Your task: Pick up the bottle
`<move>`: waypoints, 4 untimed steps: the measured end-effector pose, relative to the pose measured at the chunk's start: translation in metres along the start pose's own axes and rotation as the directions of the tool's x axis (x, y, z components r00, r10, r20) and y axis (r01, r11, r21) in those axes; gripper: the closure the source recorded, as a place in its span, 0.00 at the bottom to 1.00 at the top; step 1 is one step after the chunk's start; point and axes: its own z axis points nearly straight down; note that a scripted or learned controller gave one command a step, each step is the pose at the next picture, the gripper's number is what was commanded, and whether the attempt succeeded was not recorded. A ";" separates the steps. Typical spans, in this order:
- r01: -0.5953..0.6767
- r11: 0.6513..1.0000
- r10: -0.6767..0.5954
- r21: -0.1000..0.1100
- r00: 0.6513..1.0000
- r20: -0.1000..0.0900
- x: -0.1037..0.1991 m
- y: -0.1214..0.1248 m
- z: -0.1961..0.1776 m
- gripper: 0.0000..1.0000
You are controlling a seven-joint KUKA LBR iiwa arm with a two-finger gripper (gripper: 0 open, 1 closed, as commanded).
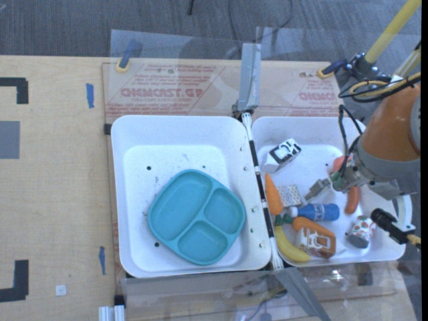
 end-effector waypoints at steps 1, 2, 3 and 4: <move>0.130 0.992 -0.130 0.000 0.992 -0.002 0.058 -0.046 0.009 0.00; 0.538 0.843 -0.538 0.004 0.843 -0.012 0.044 0.031 -0.020 0.00; 0.325 0.946 -0.325 0.008 0.946 -0.010 0.014 0.039 -0.103 0.00; 0.244 0.970 -0.244 0.009 0.970 -0.010 -0.005 0.059 -0.057 0.00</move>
